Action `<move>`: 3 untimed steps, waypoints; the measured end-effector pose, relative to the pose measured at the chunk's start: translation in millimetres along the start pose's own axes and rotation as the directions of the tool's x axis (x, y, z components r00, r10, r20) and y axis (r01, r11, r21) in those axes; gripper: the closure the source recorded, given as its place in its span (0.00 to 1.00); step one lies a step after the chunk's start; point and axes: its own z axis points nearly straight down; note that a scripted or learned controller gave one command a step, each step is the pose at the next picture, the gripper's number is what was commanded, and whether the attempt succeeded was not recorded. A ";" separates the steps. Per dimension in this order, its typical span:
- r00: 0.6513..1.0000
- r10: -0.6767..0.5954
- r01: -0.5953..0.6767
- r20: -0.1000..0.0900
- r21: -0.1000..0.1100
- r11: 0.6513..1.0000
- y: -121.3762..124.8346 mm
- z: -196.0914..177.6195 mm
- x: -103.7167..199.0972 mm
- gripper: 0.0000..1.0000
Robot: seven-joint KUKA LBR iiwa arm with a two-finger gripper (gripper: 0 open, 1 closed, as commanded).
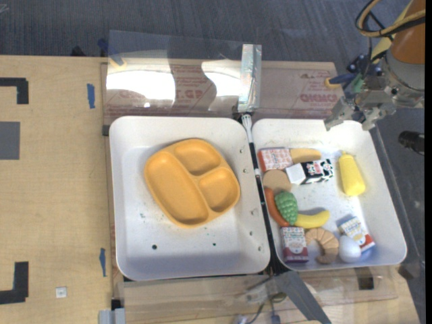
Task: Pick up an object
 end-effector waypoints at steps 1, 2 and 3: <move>0.991 -0.131 0.131 -0.001 0.000 0.991 -42.5 3.1 -3.0 0.00; 0.991 -0.131 0.131 -0.001 0.000 0.991 -42.3 -6.6 -2.6 1.00; 0.991 -0.130 0.130 -0.001 0.001 0.991 -42.4 -6.0 -2.7 0.00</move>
